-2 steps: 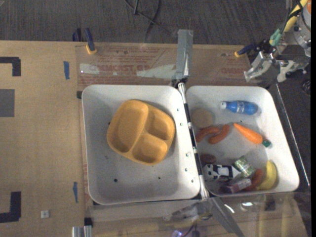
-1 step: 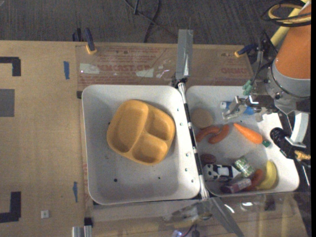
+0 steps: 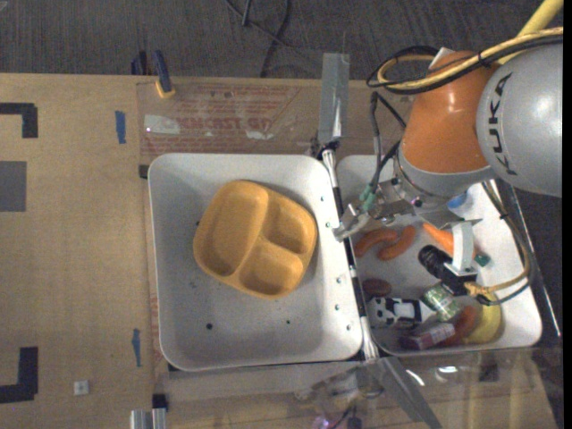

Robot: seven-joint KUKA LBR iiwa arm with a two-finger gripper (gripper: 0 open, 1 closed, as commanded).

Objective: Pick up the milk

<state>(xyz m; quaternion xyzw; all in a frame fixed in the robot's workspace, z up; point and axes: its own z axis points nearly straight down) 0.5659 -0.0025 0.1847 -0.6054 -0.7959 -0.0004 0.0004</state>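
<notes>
the claw (image 3: 350,225) hangs over the divide between the two white bins, mid-frame; whether it is wide or narrow cannot be told. the milk (image 3: 396,310), a small black-and-white carton, lies low in the right bin (image 3: 527,329), apart from the claw. a brown lump (image 3: 377,286) sits just above it, a purple packet (image 3: 429,336) just below, a banana (image 3: 487,325) further right. a sausage (image 3: 391,243) lies between claw and milk. the left bin (image 3: 179,311) holds a yellow divided plate (image 3: 256,238).
</notes>
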